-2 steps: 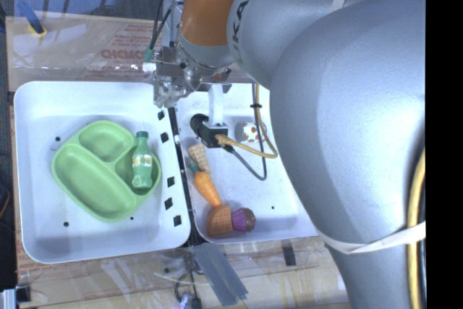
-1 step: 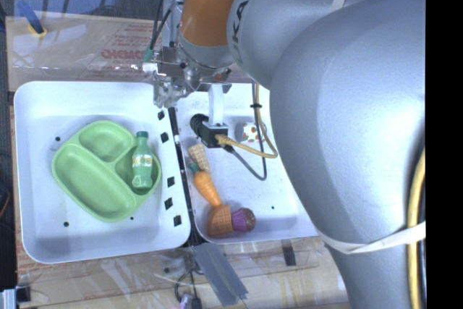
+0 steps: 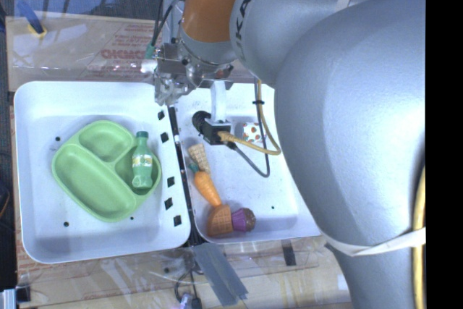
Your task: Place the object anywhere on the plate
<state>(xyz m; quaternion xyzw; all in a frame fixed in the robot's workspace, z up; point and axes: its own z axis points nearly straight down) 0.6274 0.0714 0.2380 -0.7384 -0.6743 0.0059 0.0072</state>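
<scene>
A light green divided plate [image 3: 90,174] lies in the left bin [image 3: 36,228]. A small green bottle [image 3: 142,166] with a green cap rests in the plate's right compartment, cap pointing to the far side. My gripper [image 3: 168,92] hangs over the far end of the rim between the two bins, above and to the right of the bottle and clear of it. Nothing shows in the gripper.
The right bin [image 3: 278,210] holds a tan corn-like piece [image 3: 197,155], an orange carrot [image 3: 207,189], an ice cream cone with a purple scoop [image 3: 231,220] and a small white red-dotted item [image 3: 252,132]. The big grey arm covers the right side.
</scene>
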